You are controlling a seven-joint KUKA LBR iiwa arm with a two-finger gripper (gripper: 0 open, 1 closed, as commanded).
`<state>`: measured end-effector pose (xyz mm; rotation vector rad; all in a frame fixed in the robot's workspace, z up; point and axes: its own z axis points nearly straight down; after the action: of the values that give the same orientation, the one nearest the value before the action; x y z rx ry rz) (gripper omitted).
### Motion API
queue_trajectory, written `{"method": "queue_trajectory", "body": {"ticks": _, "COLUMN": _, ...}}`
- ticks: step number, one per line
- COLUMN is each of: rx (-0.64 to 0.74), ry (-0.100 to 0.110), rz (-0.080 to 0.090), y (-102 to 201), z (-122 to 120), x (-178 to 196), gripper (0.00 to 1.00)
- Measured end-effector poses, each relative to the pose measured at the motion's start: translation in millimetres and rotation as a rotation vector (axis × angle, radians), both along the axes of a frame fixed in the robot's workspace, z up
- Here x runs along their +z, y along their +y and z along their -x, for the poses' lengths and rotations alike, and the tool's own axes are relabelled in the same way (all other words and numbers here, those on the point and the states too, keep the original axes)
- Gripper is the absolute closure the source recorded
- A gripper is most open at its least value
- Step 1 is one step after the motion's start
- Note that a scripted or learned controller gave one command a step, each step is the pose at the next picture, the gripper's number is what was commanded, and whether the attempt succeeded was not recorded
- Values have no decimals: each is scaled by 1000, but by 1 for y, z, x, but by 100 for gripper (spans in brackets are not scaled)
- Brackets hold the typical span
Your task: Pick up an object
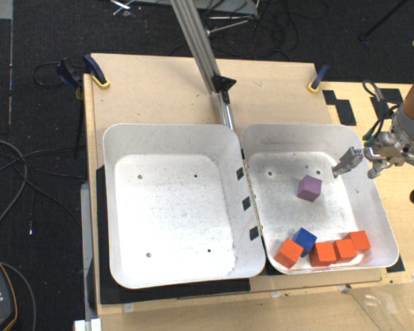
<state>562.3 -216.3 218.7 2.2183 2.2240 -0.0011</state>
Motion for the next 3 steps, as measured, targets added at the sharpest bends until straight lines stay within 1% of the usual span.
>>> {"method": "queue_trajectory", "body": {"ticks": 1, "rx": 3, "ry": 5, "rz": -3, "y": 35, "z": -46, "x": -109, "gripper": 0}}
{"method": "queue_trajectory", "body": {"ticks": 2, "rx": 2, "ry": 0, "rz": 0, "y": 69, "z": -40, "x": -123, "gripper": 0}}
{"method": "queue_trajectory", "body": {"ticks": 3, "rx": -1, "ry": 0, "rz": 0, "y": 68, "z": -40, "x": -123, "gripper": 0}}
